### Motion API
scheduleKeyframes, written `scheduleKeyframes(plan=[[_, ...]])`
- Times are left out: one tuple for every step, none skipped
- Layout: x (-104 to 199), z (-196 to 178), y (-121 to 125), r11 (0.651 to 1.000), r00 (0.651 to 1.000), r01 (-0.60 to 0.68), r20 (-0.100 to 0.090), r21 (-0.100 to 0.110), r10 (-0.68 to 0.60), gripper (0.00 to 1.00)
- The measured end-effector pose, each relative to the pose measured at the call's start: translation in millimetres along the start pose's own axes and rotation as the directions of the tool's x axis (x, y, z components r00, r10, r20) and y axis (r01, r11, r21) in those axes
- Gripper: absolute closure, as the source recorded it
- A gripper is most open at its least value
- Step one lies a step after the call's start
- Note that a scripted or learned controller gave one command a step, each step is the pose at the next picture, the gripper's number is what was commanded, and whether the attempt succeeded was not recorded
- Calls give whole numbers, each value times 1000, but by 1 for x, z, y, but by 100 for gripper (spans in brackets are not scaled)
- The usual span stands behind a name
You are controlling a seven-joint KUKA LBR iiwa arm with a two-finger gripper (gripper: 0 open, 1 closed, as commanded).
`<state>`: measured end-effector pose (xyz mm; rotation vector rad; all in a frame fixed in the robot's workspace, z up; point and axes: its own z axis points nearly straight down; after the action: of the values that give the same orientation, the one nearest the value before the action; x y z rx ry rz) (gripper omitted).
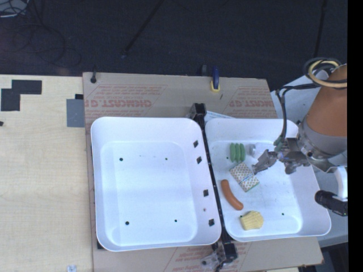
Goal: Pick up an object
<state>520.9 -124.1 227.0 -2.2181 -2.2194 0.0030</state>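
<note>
Four small things lie in the right bin [306, 222]. A green ridged piece [237, 151] sits at the back. In front of it is a small patterned box [245, 176], tilted. An orange sausage [231, 194] lies near the bin's left wall, and a yellow corn-like piece [251, 220] rests by the front wall. My gripper [265, 162] reaches in from the right and hovers just right of and above the patterned box, close to its upper right corner. Nothing is visibly held in it.
The left bin [102, 169] stands alongside, split from the right one by a black clip strip [204, 169]. Cardboard [142, 98] lies under both bins. The arm's orange band [332, 109] and cables [283, 115] hang over the right bin's far right side.
</note>
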Motion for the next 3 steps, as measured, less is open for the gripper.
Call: scheduleKeyframes(plan=[[93,43,-3,1000,1000,7,-3,4,-7,0],[41,81,68,1000,1000,-2,3,-2,2,0],[41,70,66,1000,1000,-6,0,1,6,100]])
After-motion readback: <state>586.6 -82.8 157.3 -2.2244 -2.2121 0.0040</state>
